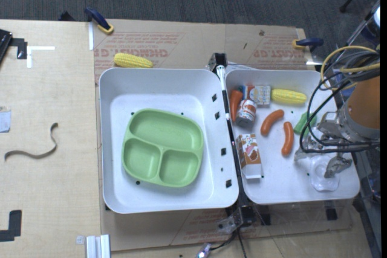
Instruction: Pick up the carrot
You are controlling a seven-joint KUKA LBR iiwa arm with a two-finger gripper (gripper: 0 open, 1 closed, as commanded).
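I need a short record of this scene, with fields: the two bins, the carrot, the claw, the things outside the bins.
left bin: holds a green divided plate
right bin: carrot against its left wall, can, small carton, two sausages, corn cob, green piece
claw: above the right bin's right side, apart from the carrot
outside bins: second corn cob on the cardboard behind the left bin

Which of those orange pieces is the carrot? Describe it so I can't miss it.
Look in the right bin, at its left wall. The carrot lies lengthwise along that wall, tucked beside the can. The two sausages are orange too, but lie on the open floor.
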